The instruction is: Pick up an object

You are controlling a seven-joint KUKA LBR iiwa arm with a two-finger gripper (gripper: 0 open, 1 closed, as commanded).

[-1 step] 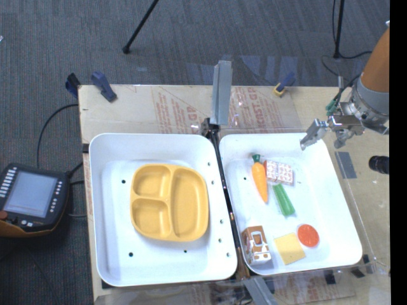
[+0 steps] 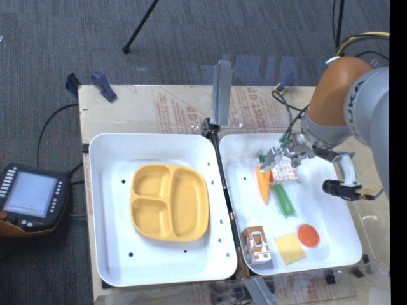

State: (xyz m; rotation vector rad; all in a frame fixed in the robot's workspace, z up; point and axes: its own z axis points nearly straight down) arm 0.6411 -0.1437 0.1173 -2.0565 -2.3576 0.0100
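Nearest edge of the right bin [image 2: 356,246]: small brown-and-white box [image 2: 257,244] at the near left corner, yellow cheese slice [image 2: 290,248] just beside it to the right, round red-orange disc [image 2: 308,235] just behind the cheese. All three lie flat on the bin floor, none touching the arm.

Left bin [image 2: 102,170]: yellow three-compartment plate [image 2: 170,202] sits roughly centered, flat.

Mid right bin: green stick-shaped item [image 2: 284,201] lies slanted, just right of an orange carrot [image 2: 262,184]; they look near or touching at their upper ends, cannot tell which.

Gripper [image 2: 280,162] is down over the far part of the right bin, right above the top ends of the carrot and green stick. A red-and-white patterned item [image 2: 285,173] sits right at the jaws; whether it is clamped or just beneath them is unclear. Jaws state: cannot tell, too cluttered.

Arm [image 2: 346,107] comes in from the right, orange band above the wrist.

Off the tabletop [image 2: 152,107] on the left: handheld pendant [image 2: 28,199] with screen. Far: tripod leg [image 2: 145,19] on carpet.
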